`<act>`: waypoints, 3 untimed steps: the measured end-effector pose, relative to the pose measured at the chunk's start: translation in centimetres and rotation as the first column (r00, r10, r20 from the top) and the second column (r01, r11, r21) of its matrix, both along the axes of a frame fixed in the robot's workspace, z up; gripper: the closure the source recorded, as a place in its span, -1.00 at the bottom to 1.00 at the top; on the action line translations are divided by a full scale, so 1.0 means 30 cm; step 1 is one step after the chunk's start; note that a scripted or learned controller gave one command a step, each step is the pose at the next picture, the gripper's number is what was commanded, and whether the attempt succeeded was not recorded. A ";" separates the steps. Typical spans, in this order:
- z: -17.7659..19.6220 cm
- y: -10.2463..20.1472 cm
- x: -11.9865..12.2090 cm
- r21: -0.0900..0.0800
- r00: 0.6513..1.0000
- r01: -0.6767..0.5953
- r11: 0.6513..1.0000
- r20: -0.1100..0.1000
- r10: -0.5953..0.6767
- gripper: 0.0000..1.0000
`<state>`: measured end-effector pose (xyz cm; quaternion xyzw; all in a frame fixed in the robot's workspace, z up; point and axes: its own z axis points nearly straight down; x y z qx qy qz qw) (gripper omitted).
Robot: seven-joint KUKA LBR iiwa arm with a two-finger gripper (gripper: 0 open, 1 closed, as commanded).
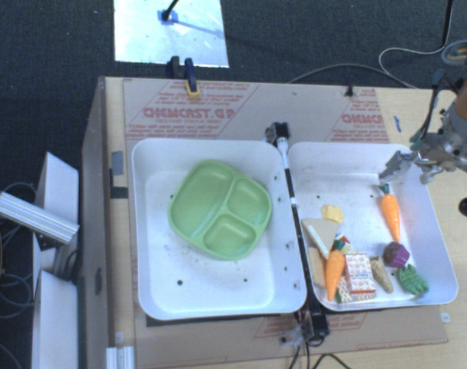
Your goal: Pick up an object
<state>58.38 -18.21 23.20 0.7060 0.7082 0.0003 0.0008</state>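
The arm [462, 110] is grey metal with an orange band above its wrist, a pale cable looping behind, ending in a small silvery pincer [406, 166].

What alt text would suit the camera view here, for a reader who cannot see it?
A grey robot arm's hand hovers over the right white bin, just above a toy orange carrot among small toy foods. The left white bin holds a light green divided plastic plate.
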 end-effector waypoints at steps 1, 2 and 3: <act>-0.492 -0.082 0.064 0.000 1.000 0.002 1.000 0.001 -0.002 -1.00; -0.455 -0.083 0.067 -0.001 1.000 0.000 1.000 0.004 0.000 1.00; -0.202 0.145 -0.084 0.001 1.000 -0.001 1.000 0.002 0.001 1.00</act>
